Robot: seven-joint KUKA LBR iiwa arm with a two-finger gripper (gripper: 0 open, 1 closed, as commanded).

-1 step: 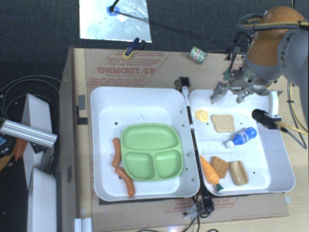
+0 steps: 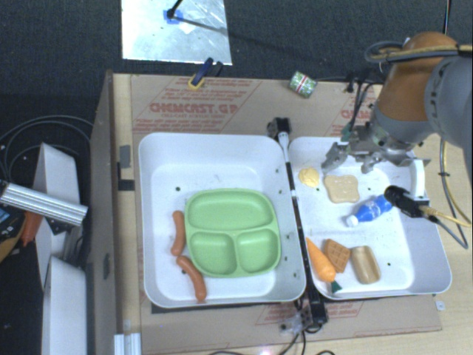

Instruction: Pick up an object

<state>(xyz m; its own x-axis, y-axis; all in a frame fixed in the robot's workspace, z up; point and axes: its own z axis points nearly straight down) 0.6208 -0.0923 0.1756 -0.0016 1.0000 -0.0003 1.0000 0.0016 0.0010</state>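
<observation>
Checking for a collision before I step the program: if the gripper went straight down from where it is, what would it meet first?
Probably the toast slice, lying just below the gripper in the right bin. Height is hard to judge from this slanted view.

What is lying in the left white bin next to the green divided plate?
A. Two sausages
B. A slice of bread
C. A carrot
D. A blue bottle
A: two sausages lie along the left side of the green divided plate in the left bin; the blue bottle, carrot and slice of bread are all in the right bin.
</observation>
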